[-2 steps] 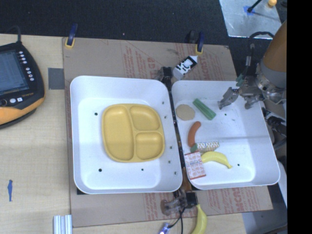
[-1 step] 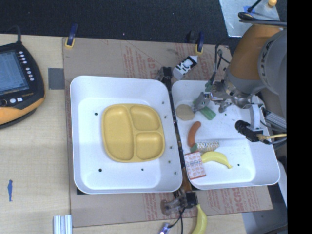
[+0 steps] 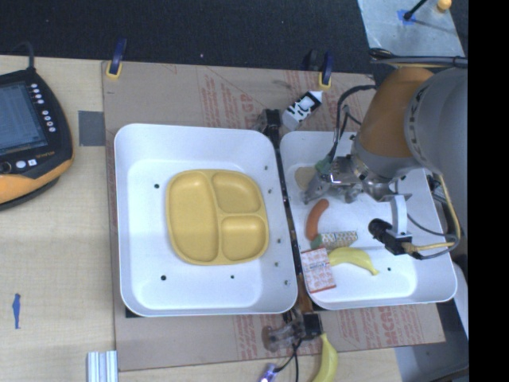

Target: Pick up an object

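You see two white bins on the worktop (image 3: pixel 64 237): the left bin (image 3: pixel 143 285) carries a yellow divided plate (image 3: pixel 216 216); the right bin (image 3: pixel 421 289) holds a banana (image 3: pixel 354 259), a sausage (image 3: pixel 316 217) and a red-and-white packet (image 3: pixel 316 270). The hand (image 3: pixel 338 177) hovers above the sausage (its opening cannot be told).

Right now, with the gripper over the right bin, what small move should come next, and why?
Probably a short descent toward the orange-red sausage-shaped toy. The gripper sits just above it in the right white bin, nothing visible between its fingers, and that toy looks nearest.
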`<state>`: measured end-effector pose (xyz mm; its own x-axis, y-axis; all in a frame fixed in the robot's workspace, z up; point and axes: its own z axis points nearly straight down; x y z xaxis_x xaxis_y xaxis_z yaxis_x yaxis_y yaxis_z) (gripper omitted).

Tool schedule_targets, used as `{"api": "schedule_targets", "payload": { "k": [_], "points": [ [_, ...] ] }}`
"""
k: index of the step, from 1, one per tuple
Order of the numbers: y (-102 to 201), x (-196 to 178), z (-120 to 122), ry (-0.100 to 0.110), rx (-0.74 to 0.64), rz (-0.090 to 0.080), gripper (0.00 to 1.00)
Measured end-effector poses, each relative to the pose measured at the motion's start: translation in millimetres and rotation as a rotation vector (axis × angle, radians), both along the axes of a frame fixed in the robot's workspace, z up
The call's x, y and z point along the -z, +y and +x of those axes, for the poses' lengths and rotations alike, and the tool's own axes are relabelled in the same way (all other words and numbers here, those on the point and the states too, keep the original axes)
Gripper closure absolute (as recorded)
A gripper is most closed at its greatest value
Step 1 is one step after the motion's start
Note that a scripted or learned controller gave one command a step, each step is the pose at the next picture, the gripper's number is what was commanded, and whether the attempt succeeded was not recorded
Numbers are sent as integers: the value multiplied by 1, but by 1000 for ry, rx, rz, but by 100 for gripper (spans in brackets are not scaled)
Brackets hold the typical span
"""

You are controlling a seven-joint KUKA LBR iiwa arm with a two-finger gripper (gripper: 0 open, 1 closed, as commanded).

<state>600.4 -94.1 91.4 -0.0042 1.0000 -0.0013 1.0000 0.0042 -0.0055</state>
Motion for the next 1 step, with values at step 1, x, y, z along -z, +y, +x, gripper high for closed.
{"api": "schedule_targets", "payload": {
  "k": [1],
  "points": [
    [-26, 0, 55, 1, 2, 2, 0]
  ]
}}
